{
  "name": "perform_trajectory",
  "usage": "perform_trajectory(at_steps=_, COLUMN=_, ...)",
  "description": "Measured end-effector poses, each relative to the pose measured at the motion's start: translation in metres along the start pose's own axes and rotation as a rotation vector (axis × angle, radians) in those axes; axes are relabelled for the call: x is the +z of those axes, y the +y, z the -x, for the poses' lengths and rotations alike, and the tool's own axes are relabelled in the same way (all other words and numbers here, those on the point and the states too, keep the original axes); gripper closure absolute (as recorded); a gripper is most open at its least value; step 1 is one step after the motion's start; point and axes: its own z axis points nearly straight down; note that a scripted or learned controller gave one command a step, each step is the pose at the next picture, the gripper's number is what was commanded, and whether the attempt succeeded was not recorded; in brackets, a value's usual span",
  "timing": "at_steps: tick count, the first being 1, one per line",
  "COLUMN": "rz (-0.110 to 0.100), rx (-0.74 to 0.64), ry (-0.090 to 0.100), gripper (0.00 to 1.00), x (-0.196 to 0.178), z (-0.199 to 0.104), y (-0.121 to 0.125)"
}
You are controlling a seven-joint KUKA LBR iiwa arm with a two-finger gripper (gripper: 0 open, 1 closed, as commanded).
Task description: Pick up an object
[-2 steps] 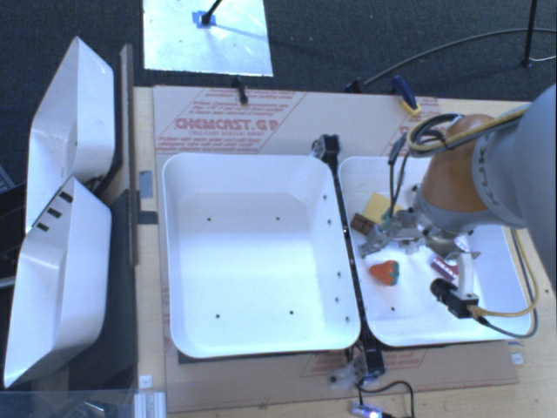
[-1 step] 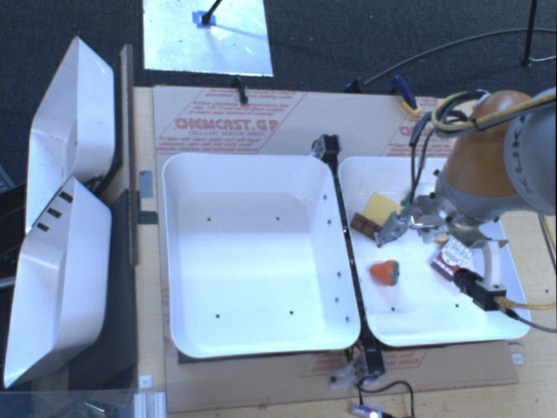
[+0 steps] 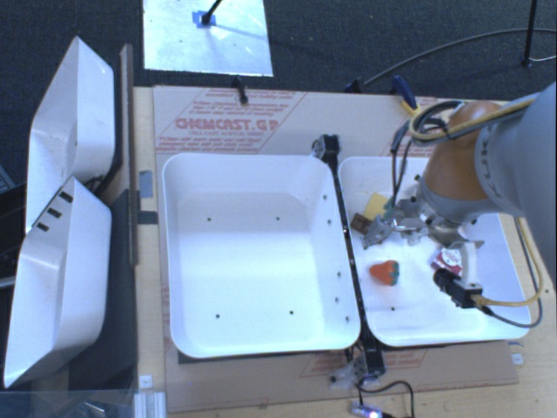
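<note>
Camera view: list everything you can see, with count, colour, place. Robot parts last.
bins: two, white, side by side on the bench
orange object: one, orange with a teal end, right bin floor
yellow object: one, yellow, right bin, upper left
red-white packet: one, right bin, under the arm
spare bins: two, white, stacked at far left
metal plate: one, grey, top of view
arm: one, grey with orange band, over right bin
hand: one, metallic, low in right bin

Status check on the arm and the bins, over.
Gripper low in right bin, fingers unclear. Orange object lies loose just below it. Yellow piece beside it; red-white packet under wrist.
</note>
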Motion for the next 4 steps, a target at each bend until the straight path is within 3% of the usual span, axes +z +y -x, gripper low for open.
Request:
perform_trajectory(at_steps=1, rz=0.005, rx=0.001, ry=-0.001, gripper=0.0, x=-0.033, z=0.006, y=-0.008)
perform_trajectory(at_steps=2, rz=0.003, rx=0.001, ry=0.0, gripper=0.0, x=-0.031, z=-0.001, y=-0.017)
perform_trajectory(at_steps=3, rz=0.007, rx=0.0, ry=0.0, gripper=0.0, x=-0.086, z=-0.009, y=-0.039)
perform_trajectory(at_steps=4, rz=0.004, rx=0.05, ry=0.0, gripper=0.0, x=-0.113, z=0.007, y=-0.062)
